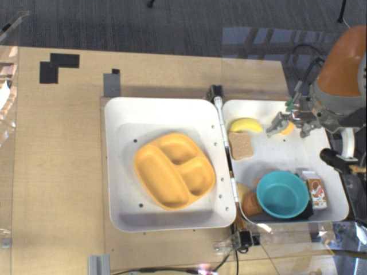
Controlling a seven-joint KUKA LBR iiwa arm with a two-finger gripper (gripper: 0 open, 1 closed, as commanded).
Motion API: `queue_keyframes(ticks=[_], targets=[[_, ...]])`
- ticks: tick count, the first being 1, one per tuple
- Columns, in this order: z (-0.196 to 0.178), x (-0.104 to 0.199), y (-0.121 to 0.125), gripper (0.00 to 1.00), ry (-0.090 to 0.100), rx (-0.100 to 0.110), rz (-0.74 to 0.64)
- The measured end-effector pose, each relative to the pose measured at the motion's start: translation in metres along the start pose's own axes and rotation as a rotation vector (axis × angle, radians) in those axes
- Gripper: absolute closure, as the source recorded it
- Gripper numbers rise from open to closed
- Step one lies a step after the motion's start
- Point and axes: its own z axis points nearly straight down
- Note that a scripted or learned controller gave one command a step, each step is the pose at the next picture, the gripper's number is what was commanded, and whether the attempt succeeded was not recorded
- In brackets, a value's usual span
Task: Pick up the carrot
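Claw [285, 125] down inside the right bin [338, 211], near its far wall, reaching in from the right under the grey wrist and orange band. Fingers splayed apart, with the carrot [286, 128] seen as a small orange patch between the tips; whether actually pinched or merely straddled, impossible to tell from this slant.

Just left of the claw, a yellow banana [245, 125] lying along the far left corner of the same bin. Below that and left of the claw, a tan slice of bread [241, 146] flat on the bin floor, touching the banana's lower edge. Well below the claw, toward the near wall, a teal bowl [281, 195] standing upright. Tucked against the bowl's left side, a round brown item [251, 203], too blurred to name. To the bowl's right, a small carton [317, 192] with a red and white label.

Far left of the claw, across the divider, the left bin [117, 171] bearing a yellow sectioned plate [174, 169]. Both bins on the wooden bench [57, 182].
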Motion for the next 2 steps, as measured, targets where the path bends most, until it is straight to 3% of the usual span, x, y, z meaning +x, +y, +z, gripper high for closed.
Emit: queue_keyframes(ticks=[1,2], targets=[[-0.049,-0.076,0.049,0.0,-0.007,-0.007,-0.163],[0.017,-0.081,0.064,0.0,-0.002,-0.002,-0.563]])
